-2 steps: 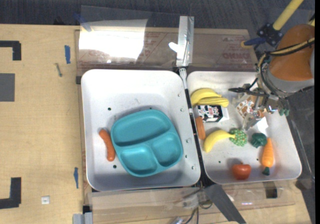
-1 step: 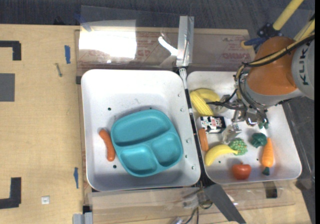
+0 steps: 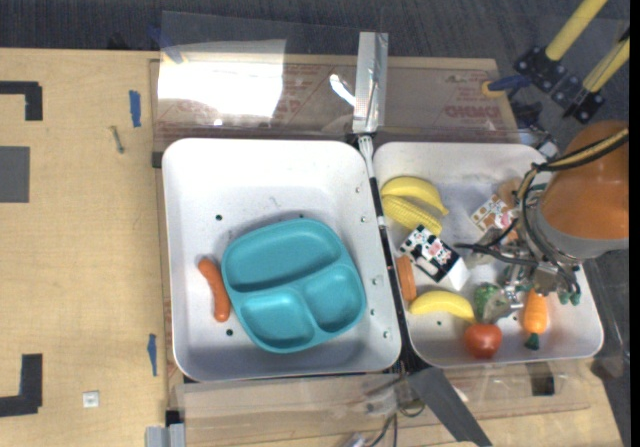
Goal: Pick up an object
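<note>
Orange carrot (image 3: 536,315), tomato (image 3: 483,339) and banana (image 3: 441,306) crowd the right bin's (image 3: 590,335) six-o'clock edge beneath the jaws (image 3: 520,285), whose opening cannot be told, so a descent could strike two toys at once and wedge or nudge them aside.

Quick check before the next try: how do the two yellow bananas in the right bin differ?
The upper yellow banana bunch looks like two or more fruits together, lying near the bin's top left; the lower single yellow banana is smaller and lies beside the red tomato. The upper one curves down to the right; the lower one arches upward. Both are yellow, in the right white bin.
</note>
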